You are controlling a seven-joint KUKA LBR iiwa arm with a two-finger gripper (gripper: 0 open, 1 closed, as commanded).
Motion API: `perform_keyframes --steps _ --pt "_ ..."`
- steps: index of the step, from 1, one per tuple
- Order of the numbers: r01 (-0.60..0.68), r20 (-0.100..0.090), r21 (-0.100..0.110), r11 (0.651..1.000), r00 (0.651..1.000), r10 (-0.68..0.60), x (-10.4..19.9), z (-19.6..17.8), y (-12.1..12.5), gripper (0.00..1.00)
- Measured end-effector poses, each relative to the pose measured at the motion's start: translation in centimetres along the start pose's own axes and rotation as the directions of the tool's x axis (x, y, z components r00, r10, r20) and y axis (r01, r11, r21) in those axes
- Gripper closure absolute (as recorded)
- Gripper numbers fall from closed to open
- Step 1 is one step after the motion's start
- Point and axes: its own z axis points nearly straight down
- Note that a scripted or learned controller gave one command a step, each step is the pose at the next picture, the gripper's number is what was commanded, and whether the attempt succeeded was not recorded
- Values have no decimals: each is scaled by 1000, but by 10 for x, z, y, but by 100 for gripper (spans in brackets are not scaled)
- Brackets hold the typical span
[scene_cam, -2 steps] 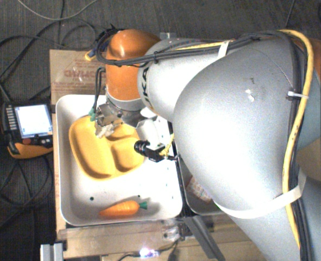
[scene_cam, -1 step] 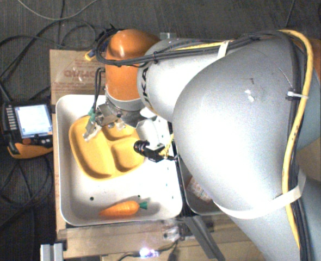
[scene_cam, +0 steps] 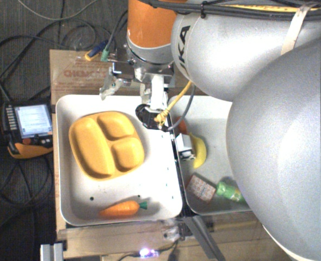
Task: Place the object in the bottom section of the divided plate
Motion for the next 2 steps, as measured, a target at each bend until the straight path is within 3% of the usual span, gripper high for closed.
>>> perform_keyframes --steps 1,2 --pt "-279 0 3 960 960 279 28 -17 -76 0" --pt "-304 -1 1 953 953 304 28 -115 -64 0"
